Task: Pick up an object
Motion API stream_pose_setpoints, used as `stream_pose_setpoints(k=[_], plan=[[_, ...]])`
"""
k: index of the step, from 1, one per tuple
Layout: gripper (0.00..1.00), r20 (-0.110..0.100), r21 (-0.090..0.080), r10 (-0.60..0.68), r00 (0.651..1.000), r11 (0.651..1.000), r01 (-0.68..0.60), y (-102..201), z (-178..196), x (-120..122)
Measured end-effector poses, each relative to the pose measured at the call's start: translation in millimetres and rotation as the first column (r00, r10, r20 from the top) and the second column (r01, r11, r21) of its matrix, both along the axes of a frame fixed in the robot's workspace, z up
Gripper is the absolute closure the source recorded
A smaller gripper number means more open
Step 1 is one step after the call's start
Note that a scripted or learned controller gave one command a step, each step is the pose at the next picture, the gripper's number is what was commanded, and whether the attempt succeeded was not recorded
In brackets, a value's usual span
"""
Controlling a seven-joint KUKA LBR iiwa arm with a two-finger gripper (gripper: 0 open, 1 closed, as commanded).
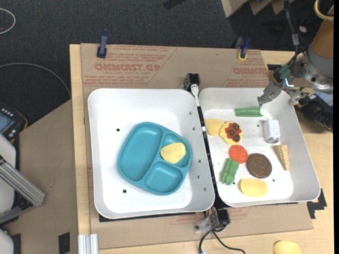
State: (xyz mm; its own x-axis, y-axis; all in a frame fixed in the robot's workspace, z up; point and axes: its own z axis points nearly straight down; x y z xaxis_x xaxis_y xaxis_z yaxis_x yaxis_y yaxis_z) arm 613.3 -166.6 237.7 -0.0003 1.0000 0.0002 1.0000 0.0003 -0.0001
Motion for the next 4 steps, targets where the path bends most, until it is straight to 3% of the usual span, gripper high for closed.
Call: stream_pose_setpoints(k=[1, 2, 3, 4], plan=[[0.0, -0.019, 0.006, -0.001, 1.0, 1.0, 0.001, 36, -146, -70], [0.0, 0.004, 0.003, 0.005, 1.0, 1.0, -0.006, 104, -48, -119], [0.0, -0.009, 0.001, -0.006, 1.0, 1.0, 0.006, 61, -110, -137], [0.0, 0.002, -0.004, -0.005, 1.0, 1.0, 0.005, 15, -105, -134]])
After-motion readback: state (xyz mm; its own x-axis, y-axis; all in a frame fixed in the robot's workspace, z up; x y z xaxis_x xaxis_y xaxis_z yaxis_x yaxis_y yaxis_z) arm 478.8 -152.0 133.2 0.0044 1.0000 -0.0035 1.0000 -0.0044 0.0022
